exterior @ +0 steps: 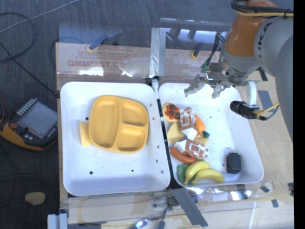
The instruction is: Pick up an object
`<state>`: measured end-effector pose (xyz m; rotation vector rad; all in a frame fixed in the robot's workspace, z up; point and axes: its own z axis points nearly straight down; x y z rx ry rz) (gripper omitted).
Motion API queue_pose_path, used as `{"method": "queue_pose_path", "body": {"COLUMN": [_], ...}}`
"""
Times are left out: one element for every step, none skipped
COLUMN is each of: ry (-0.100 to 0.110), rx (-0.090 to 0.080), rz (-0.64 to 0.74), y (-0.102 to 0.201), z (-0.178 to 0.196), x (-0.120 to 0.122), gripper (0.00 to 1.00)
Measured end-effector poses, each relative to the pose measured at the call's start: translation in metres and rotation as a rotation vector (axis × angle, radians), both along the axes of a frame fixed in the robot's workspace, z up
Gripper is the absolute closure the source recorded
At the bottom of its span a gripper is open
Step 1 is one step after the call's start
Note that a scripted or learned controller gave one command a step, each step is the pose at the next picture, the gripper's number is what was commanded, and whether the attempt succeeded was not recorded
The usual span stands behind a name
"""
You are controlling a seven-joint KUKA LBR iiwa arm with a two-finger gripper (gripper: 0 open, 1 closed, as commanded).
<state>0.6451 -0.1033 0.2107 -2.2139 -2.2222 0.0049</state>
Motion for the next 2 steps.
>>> {"method": "queue_pose_path", "body": {"ry": [-0.003, 0.002], "rx": [0.0, 0.0], "rz": [-0.061, -0.227], "y": [-0.041, -0.033], "z": [-0.117, -0.063], "x": [-0.02, -0.066], "gripper": [0.0, 0.0]}}
